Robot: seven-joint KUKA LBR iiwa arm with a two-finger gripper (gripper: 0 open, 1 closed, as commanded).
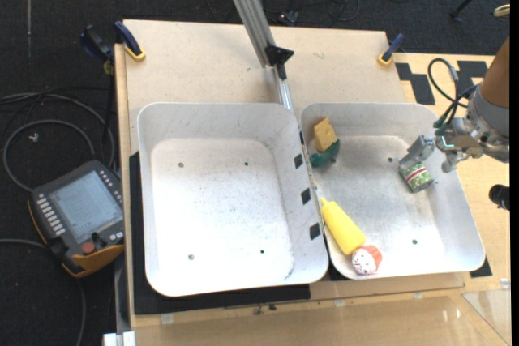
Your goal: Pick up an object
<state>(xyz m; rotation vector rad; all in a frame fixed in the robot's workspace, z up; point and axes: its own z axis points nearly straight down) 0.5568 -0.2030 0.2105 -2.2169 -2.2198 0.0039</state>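
While a yellow toy with a red-and-white end lies nearest at the right bin's front left, a small green can sits farther back toward its right side. Just above the can hangs the gripper, fingers spread and empty, one tip touching or nearly touching the can. Farthest back, a tan block on a green piece rests by the bin's left wall.

— What does the arm look like?
— An orange-brown band at the top, then a grey rounded section beneath it, seen at the right edge.
— And the end of it?
— The tool is pale grey metal, blocky, with small angular parts and dark gaps between them. Details are too small to make out.
— Any cables?
— A black cable loops beside the grey section, with a greenish bit where it meets the tool.
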